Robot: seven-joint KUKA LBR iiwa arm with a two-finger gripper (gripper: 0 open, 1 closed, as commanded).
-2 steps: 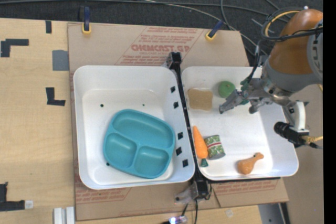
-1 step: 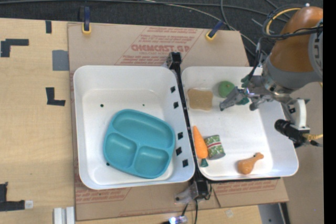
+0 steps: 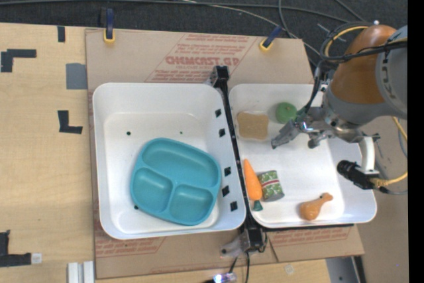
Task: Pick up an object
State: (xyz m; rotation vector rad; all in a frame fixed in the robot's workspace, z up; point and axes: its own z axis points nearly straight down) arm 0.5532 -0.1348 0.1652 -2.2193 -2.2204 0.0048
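Reaching in from 3 o'clock, the arm (image 3: 368, 79) hangs over the right bin (image 3: 344, 212), orange band up top, grey wrist below. End effector (image 3: 286, 136) sits low over the bin's upper middle, dark fingers (image 3: 283, 136) pointing toward 9 o'clock. Nothing visible between them; open or closed cannot be told from this angle.

Right bin contents:
- tan sponge-like block (image 3: 252, 125) at 11 o'clock of the bin, just beside the end effector's tip, apart from it
- green round object (image 3: 286, 111) at 12 o'clock, right next to the end effector (contact not clear)
- orange carrot (image 3: 252, 181) lying along the left wall, about 8 o'clock, pointing roughly 12 to 6
- small green-patterned packet (image 3: 270, 185) touching or just beside the carrot on its 3 o'clock side
- drumstick-shaped toy (image 3: 314, 206), tan-orange, at 5 o'clock, well apart from the end effector

Left bin (image 3: 106, 99) holds a teal divided plate (image 3: 175, 180), three compartments, sitting toward 5 o'clock of that bin.

Both bins rest on a cardboard sheet (image 3: 199, 53) on the wooden table (image 3: 40, 162) (black tape marks on the wood at 9 o'clock). Cables (image 3: 199, 2) run across the dark floor at 12 o'clock.
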